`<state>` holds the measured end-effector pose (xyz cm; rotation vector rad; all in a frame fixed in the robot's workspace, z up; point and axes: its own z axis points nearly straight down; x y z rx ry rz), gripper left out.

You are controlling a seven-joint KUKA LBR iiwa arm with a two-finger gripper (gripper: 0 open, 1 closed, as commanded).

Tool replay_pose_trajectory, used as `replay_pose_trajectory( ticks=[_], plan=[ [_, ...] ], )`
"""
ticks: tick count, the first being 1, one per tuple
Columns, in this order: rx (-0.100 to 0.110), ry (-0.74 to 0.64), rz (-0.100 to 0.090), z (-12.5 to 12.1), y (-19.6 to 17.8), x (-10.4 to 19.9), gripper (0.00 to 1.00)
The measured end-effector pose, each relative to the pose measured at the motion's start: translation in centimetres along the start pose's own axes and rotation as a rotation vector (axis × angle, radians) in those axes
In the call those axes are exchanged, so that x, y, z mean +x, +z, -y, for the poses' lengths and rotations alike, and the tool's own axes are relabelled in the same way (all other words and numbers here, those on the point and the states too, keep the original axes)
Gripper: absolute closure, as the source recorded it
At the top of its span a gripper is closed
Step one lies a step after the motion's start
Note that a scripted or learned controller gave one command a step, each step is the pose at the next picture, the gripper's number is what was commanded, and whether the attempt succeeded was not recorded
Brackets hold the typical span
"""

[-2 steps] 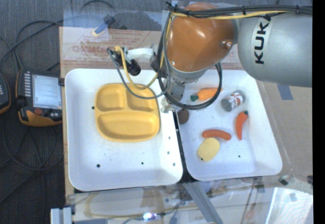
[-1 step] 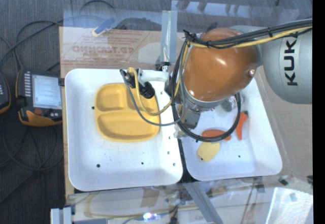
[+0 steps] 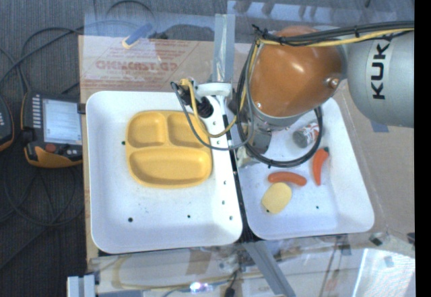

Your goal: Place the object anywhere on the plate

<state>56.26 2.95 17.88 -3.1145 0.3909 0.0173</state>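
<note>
Obs.: the yellow plate (image 3: 168, 149) lay in the left bin (image 3: 114, 211), left of centre frame, and all three of its compartments were bare. Nothing had been placed on it.

The loose items lay in the right bin (image 3: 340, 211), lower right of centre:
- a pale yellow lump (image 3: 277, 197)
- a red sausage-shaped piece (image 3: 287, 178) just above the lump
- an orange carrot-shaped piece (image 3: 319, 165) to the right of that
- a small white-and-red item (image 3: 306, 134) higher up, partly under the arm (image 3: 296, 80)

Which of these was meant as the object, I could not tell.

The gripper (image 3: 254, 147) hung at the inner edge of the right bin, by the divide. The wrist hid it from above, so I could not tell whether it was released or clenched, and I saw nothing in its grasp.

Judgement: the task was at its start. Pick, carry and placement all remained.
</note>
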Motion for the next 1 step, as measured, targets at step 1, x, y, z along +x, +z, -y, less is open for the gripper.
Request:
replay_pose_trajectory(
  ticks=[1],
  plan=[
    [0.002,-0.047,0.0,6.68,-0.03,-2.49,1.0]
  ],
)
